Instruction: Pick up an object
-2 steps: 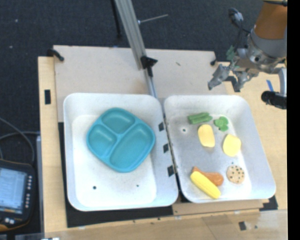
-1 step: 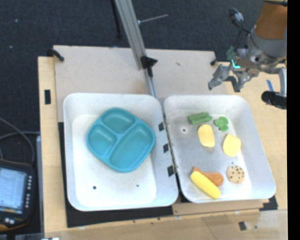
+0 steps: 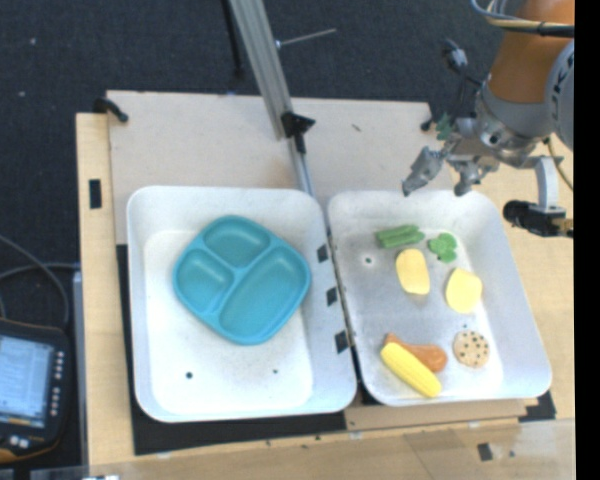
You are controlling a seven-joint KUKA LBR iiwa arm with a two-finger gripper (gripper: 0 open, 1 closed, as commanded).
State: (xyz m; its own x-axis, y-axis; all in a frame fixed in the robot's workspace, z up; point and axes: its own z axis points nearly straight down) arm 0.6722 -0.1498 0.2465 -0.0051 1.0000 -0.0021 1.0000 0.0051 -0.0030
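1. The bench (image 3: 200, 138) is pale wood, set on a dark speckled floor (image 3: 40, 38); a grey metal post (image 3: 265, 53) slants up from its back.
2. The left bin (image 3: 150, 218) carries a teal divided plate (image 3: 242, 278).
3. The right bin (image 3: 510, 258) carries toy food: a green bean pod (image 3: 398, 236), a corn cob (image 3: 411, 369), a cookie (image 3: 471, 348) and two yellow pieces.
4. The hand (image 3: 442, 176) hangs over the right bin's far rim, fingers spread and grasping nothing.
5. A pendant screen (image 3: 18, 373) sits at lower left.
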